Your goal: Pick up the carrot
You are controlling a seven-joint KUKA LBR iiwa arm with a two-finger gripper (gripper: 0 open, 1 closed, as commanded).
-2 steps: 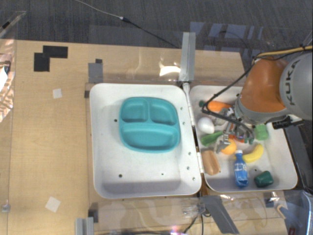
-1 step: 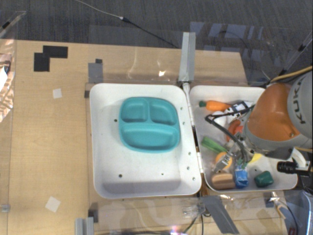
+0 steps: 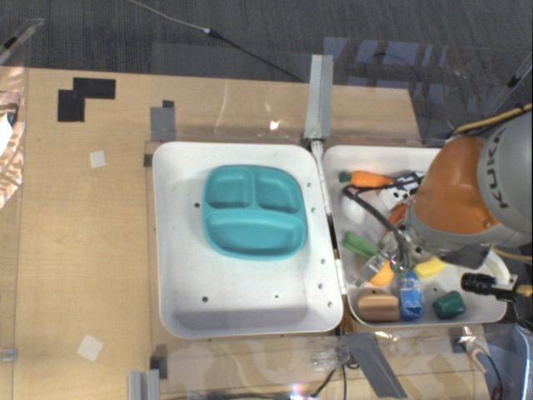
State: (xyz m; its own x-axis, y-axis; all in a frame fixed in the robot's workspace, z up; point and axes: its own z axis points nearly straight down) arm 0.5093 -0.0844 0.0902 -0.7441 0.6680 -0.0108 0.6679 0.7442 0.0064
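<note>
Wood makes up the top of the bench (image 3: 83, 248), pale and smooth, with black tape shapes (image 3: 83, 97) far off to the left of the claw. Dark grey carpet lies beyond the bench's far edge. 2 white bins sit side by side on the bench. The left bin (image 3: 179, 307) holds a teal plate (image 3: 252, 211) with 3 parts, and lots of bare white floor shows around that plate.

The right bin (image 3: 356, 308) is crowded. The arm (image 3: 466, 194) hangs over it from the right, and its orange band covers much of the bin. The claw (image 3: 390, 261) is low among the toys, and you cannot tell how wide it stands because cables and toys hide it.

The carrot (image 3: 370, 178) lies up past the claw, near the bin's far wall, orange with a green end, well apart from the claw. A green stick (image 3: 360, 244) lies just left of the claw. A blue bottle (image 3: 409, 296), a tan block (image 3: 379, 308) and a dark green block (image 3: 450, 305) sit below it, close to the near wall. A yellow piece (image 3: 430, 267) lies just right of it.
</note>
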